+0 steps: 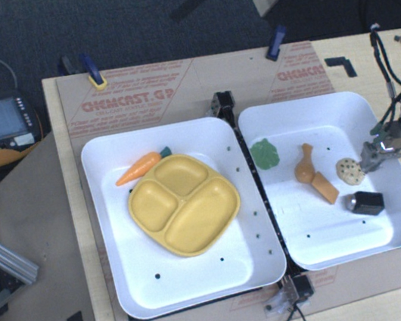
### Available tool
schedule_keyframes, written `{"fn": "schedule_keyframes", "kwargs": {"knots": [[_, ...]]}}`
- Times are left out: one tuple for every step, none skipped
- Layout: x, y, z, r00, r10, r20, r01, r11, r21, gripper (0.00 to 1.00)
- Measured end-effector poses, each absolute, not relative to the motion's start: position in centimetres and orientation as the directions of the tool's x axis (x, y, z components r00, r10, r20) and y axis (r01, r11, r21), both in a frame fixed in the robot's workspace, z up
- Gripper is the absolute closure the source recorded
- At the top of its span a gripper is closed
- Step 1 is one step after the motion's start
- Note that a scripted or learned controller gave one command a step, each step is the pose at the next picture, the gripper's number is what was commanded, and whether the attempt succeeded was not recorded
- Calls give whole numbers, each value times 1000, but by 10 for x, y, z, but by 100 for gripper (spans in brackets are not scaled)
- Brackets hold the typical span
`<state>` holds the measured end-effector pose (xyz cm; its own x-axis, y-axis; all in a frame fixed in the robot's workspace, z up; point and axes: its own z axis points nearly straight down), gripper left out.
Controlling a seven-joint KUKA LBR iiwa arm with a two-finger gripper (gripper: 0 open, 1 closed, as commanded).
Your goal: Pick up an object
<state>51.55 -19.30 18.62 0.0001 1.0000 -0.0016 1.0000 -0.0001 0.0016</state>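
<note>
While your gripper (375, 154) hovers by the cookie (350, 170), grip unreadable, the tan drumstick (315, 174) lies diagonally, narrow end up-left.

Two white bins side by side on the surface (80, 215), tool at the right bin's edge.
The left bin (129, 276) holds a yellow divided plate (184, 204) with a carrot (138, 167) touching its upper left rim. The right bin (337, 239) holds a green piece (265, 154), a tan drumstick (315, 173), a speckled cookie (350, 170) and a black block (366, 203). The tool (374, 152) sits just beside the cookie.
</note>
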Motion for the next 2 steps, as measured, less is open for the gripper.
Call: {"fn": "schedule_keyframes", "kwargs": {"knots": [[517,-193,232,-1,1000,-3,1000,1,7,100],[516,-135,222,-6,1000,3,1000,6,-2,100]]}}
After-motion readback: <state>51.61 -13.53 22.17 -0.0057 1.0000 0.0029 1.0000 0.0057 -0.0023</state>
